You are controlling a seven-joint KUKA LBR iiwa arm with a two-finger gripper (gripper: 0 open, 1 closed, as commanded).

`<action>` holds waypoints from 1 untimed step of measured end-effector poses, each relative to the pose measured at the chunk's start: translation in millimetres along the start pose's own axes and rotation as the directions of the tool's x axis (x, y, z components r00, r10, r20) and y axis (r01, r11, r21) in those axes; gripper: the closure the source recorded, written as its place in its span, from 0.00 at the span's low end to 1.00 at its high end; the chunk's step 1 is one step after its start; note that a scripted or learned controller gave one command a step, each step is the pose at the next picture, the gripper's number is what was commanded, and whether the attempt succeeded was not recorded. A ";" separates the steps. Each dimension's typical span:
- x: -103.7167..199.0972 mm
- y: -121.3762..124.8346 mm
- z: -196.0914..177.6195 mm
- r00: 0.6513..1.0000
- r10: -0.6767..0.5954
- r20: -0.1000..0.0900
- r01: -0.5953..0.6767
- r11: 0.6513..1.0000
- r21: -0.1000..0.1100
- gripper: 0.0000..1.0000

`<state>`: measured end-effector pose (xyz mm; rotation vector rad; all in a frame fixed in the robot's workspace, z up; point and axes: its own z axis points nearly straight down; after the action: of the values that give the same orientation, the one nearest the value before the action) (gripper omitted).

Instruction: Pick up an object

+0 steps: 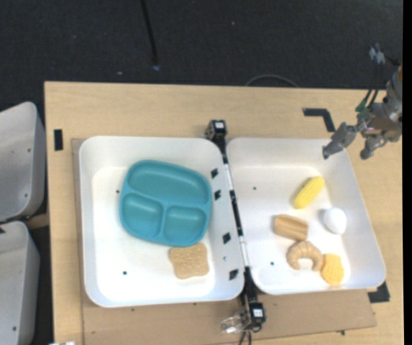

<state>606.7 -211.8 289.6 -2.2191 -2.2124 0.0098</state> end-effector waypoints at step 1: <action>0.8 1.8 -7.5 1.000 -0.003 0.002 0.003 1.000 -0.012 0.00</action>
<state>608.6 -211.0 297.1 -2.2230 -2.2228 -0.0013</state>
